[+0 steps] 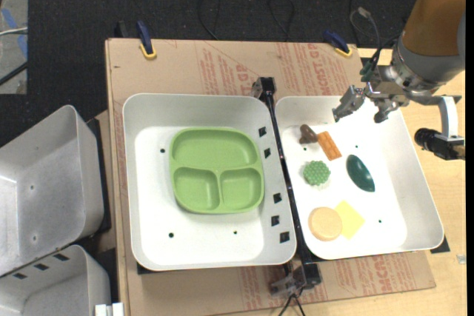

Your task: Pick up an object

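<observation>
From the overhead camera view, the gripper (366, 106) hangs spread and empty above the right bin's (415, 159) far edge, likely poised to descend; the pickable items, an orange block (329, 145) and dark green piece (361, 173), lie below it.

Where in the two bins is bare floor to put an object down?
Left bin: strips around the green tray, widest along the near wall. Right bin: far corner under the hand and the right side; its middle is crowded.
</observation>
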Motion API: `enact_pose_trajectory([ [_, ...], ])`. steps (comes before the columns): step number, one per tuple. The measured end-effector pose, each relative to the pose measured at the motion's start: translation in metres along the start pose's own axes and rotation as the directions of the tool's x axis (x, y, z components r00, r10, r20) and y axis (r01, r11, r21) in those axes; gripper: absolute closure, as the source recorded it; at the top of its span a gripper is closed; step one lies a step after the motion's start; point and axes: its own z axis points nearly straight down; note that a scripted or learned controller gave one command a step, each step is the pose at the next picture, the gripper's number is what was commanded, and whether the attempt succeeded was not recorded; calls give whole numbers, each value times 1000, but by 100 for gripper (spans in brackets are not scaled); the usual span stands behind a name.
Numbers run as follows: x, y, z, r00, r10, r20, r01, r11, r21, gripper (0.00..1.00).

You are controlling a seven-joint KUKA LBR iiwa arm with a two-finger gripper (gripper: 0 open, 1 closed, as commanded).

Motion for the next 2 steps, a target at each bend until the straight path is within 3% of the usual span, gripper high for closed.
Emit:
enact_pose_trajectory([
  [2, 4, -7, 98, 1000, 3, 0, -3, 1000, 5, 0],
])
